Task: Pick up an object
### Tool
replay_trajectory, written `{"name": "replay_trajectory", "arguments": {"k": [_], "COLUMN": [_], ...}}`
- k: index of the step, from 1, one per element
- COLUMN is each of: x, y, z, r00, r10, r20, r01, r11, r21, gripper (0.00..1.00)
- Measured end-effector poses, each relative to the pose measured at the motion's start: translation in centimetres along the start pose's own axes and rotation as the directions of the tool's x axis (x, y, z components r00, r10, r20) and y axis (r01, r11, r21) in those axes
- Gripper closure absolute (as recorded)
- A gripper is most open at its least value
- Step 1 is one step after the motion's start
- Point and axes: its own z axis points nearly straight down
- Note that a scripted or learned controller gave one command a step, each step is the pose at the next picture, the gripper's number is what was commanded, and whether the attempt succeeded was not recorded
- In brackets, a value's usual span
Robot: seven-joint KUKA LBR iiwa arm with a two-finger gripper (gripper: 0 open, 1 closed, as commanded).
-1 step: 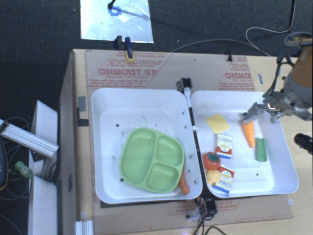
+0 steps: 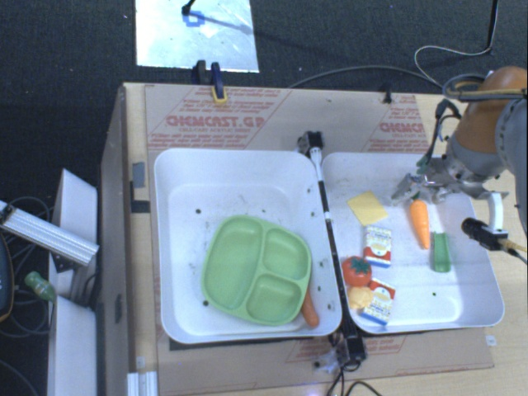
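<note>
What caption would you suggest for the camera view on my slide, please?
KUKA arm's gripper poised over the right bin above a toy carrot; green divided plate in left bin.

Right bin (image 2: 487, 299): I note open floor along the near right corner and at the far left; the carrot (image 2: 420, 223), green piece (image 2: 440, 252), yellow slice (image 2: 367, 208), two small cartons (image 2: 378, 246) (image 2: 379, 301) and tomato (image 2: 357, 271) crowd the middle and near left. Left bin (image 2: 177, 221): the green divided tray (image 2: 257, 269) fills the near centre, a sausage (image 2: 308, 311) just beside it, leaving the far half and left margin passable.
</note>
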Motion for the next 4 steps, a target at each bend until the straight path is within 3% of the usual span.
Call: {"name": "replay_trajectory", "arguments": {"k": [1, 2, 3, 4], "x": [0.0, 9.6, 14.9, 22.2], "y": [0.1, 2.7, -2.8, -7.0], "z": [-1.2, -9.2, -17.2, -18.1], "r00": [1.000, 1.000, 1.000, 1.000], "r10": [-0.003, -0.002, -0.002, 0.000], "r20": [0.002, -0.002, -0.001, -0.002], "r01": [0.003, 0.002, 0.002, 0.000], "r11": [1.000, 1.000, 1.000, 1.000], "r21": [-0.004, -0.003, -0.002, 0.001], "gripper": [1.00, 1.00, 1.00, 1.00]}}
